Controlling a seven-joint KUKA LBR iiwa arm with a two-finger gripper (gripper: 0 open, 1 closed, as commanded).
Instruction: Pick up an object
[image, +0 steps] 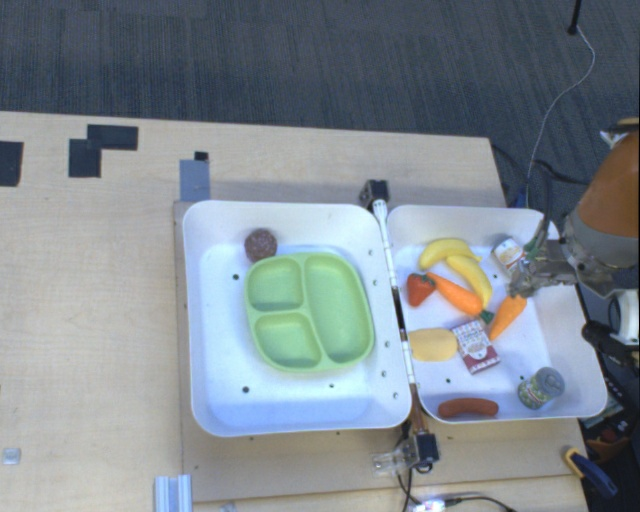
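Bench (90, 330): a pale wooden surface is seen from above, and 2 shallow white bins are set on it side by side.
Left bin (215, 400): a green divided plate and a small brown round object are held in it.
Green plate (308, 312): 3 compartments are formed in it, 1 long on the right and 2 smaller on the left; it is placed at the bin's centre.
Brown round object (261, 243): it is placed just beyond the plate's far-left corner, near it.
Right bin (572, 350): toy foods are scattered across it.
Bananas (458, 262): 2 yellow ones are laid together at the far middle.
Carrots: a long carrot (455, 293) is laid touching the bananas, and a shorter carrot (506, 315) is found to its right.
Red strawberry (420, 290): it is placed at the long carrot's left end.
Yellow potato shape (433, 345): it is set beside a small red carton (476, 346).
Red sausage (468, 408): it is laid at the near edge.
Small can (541, 388): it is tilted in the near-right corner.
Arm (610, 215): it is reached in from the right, with the orange band above the wrist.
Gripper (524, 268): it is lowered over the far-right part of the right bin, just above the shorter carrot and beside a small pale item (506, 252); whether the fingers are spread or closed cannot be told.
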